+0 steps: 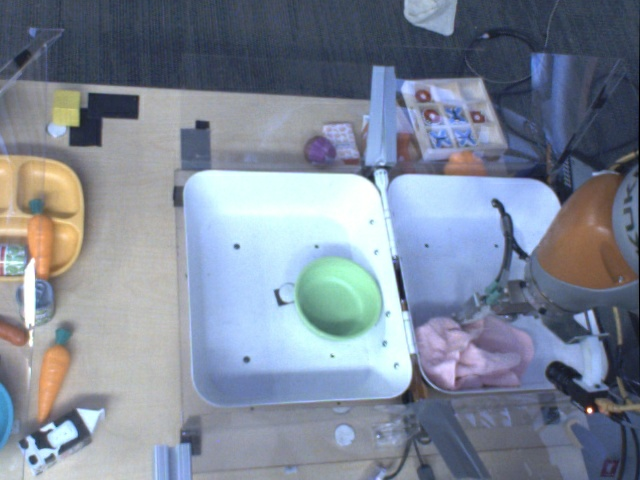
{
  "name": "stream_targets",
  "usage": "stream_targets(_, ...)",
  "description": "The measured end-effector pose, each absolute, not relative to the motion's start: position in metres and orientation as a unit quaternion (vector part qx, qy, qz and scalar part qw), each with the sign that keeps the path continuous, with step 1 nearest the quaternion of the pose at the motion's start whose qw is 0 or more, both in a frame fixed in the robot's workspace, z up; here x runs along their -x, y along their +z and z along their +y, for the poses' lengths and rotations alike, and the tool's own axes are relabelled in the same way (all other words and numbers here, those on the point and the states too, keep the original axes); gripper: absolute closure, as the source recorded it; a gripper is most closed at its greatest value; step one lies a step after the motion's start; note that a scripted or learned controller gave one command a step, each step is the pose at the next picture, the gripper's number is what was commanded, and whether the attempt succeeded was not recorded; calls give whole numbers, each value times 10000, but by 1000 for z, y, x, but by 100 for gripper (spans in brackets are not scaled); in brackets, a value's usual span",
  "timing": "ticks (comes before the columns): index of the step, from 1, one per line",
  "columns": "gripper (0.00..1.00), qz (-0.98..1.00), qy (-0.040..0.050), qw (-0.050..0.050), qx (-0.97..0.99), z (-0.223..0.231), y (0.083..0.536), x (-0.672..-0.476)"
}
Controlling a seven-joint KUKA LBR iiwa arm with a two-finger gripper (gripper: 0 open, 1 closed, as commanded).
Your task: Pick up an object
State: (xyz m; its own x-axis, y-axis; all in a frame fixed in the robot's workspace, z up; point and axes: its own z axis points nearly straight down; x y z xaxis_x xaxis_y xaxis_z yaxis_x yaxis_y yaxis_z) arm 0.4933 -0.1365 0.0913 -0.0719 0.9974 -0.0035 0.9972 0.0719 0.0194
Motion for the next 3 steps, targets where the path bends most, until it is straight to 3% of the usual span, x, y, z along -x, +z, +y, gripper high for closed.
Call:
stream_targets(1, 0, 7156, 68, 86, -6984, -91, 92, -507)
stream_targets(2, 100, 7160, 98, 136, -6979, -92, 105, -511)
stream_targets(3, 100, 6872, 25, 32, -7264, -71, 186, -572)
